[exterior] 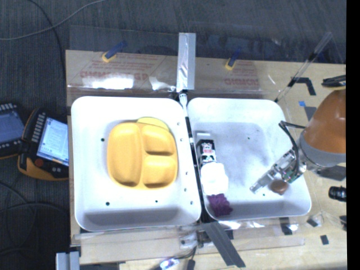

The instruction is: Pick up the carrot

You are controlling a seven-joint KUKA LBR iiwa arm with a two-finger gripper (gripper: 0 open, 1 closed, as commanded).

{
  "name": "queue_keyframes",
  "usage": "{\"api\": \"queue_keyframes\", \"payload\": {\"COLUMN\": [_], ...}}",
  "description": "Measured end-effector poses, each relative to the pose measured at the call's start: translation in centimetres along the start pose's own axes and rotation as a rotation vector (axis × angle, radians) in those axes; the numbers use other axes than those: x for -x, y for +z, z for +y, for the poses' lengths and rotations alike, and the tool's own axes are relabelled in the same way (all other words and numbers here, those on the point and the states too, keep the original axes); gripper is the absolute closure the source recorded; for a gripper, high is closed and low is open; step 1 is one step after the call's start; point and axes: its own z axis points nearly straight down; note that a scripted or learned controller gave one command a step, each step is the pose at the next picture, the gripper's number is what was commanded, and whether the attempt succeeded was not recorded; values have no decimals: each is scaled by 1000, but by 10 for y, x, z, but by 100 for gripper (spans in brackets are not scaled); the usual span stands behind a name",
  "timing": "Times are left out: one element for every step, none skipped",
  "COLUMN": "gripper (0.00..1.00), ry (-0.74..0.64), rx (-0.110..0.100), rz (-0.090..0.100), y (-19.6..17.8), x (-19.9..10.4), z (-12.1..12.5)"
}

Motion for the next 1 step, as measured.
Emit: {"api": "queue_keyframes", "payload": {"gripper": [100], "ry": [0], "rx": [3], "rz": [0], "y": [-9], "x": [0], "z": [2]}}
